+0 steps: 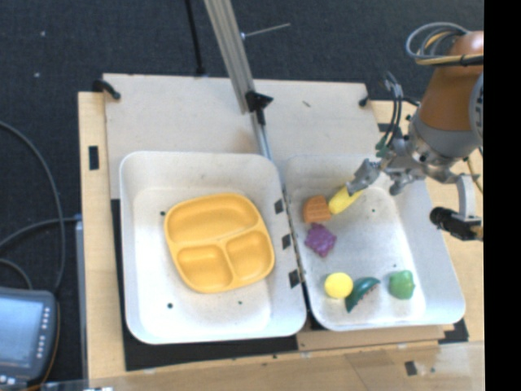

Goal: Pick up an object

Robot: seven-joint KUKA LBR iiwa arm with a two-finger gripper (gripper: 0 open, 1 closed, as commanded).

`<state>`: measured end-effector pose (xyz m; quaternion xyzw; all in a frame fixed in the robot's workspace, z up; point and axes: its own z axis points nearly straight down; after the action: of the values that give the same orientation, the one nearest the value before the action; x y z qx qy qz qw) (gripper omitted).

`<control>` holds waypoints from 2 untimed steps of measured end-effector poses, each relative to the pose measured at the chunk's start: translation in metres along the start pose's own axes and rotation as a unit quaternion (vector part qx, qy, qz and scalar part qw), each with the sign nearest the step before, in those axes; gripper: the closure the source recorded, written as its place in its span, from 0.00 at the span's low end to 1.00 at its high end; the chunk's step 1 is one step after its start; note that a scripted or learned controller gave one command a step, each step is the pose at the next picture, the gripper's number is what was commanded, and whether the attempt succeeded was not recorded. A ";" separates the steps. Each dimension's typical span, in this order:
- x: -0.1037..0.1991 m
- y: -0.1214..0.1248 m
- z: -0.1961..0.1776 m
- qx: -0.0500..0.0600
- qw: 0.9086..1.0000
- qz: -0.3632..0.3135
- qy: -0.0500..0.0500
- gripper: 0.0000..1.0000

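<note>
In the right bin (423, 243) lie several small objects. A yellow elongated piece (343, 199) leans against an orange lump (317, 210) near the bin's far left. Below them sits a purple block (321, 239). Along the near side are a yellow ball (338, 284), a dark teal piece (362, 290) and a green lump (400, 283). My gripper (381, 182) hangs over the bin's far side, open, with nothing between its fingers. Its left finger (364, 175) ends just above and right of the yellow piece.
The left bin (146, 218) holds a yellow three-compartment tray (220, 241). A slanted aluminium post (232, 47) rises behind the gap between the bins. The grey arm with its orange band (448, 96) stands at the right edge.
</note>
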<state>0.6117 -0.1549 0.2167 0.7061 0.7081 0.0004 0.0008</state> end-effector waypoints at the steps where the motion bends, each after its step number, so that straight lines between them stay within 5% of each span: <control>1: 0.000 0.000 0.000 0.000 1.000 0.000 0.000 0.00; 2: 0.003 0.001 0.043 0.002 1.000 0.001 -0.001 0.00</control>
<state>0.6123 -0.1517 0.1738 0.7065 0.7077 -0.0015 -0.0004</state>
